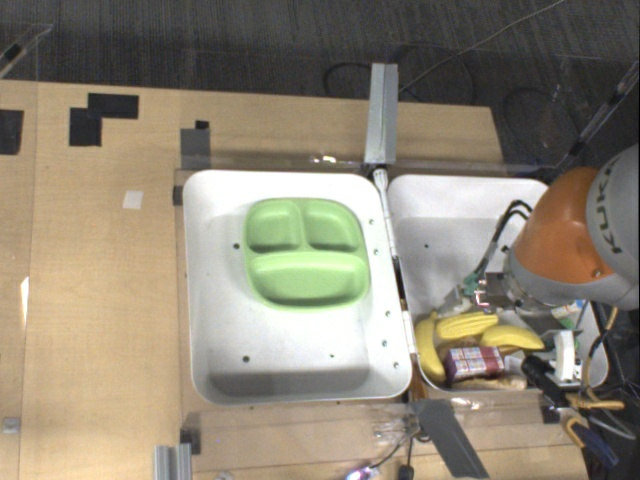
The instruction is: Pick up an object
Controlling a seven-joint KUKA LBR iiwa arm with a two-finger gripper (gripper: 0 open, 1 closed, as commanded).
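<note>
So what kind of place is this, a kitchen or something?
Probably a robotics lab bench, not a kitchen: two white bins fixed to a wooden bench, a grey-and-orange arm, loose cables on carpet.

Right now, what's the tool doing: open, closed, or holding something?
Tool: cannot be told; it sits low in the right bin just above the bananas, with the arm's wrist covering it.

Dark letters "KU", cut off by the frame edge, are showing on the grey arm (pixel 615 218). Print on the small box (pixel 474 362) is staying too blurred to read.
</note>
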